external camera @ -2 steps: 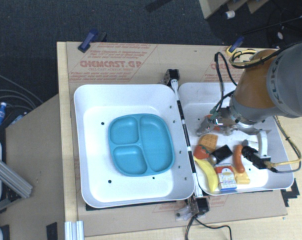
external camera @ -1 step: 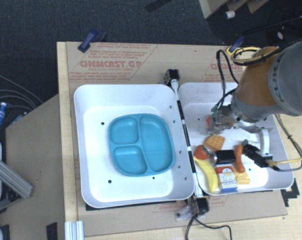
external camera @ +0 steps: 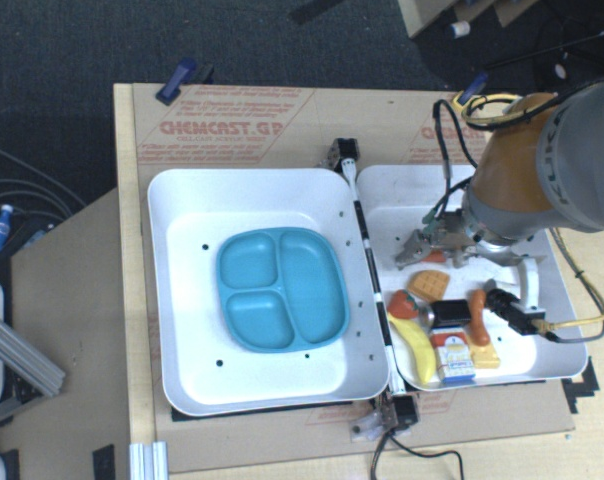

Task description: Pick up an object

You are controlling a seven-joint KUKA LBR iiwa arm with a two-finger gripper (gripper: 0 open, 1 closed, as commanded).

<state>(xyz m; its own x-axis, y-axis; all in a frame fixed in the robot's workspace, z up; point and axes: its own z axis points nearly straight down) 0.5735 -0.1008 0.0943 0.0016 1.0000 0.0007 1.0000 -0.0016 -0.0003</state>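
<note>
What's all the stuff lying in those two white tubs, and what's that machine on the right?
Tubs: two, white, side by side on the bench.
Divided plate: one, blue, middle of the left tub.
Banana: one, yellow, near edge of the right tub.
Waffle: one, orange-brown, right tub, behind the banana.
Small carton: one, red, white and blue, right of the banana.
Other small items: several, black and orange, crowded beside them; hard to identify.
Arm: one, grey with orange band, over the right tub.
Claw: one, dark, above the waffle.
</note>
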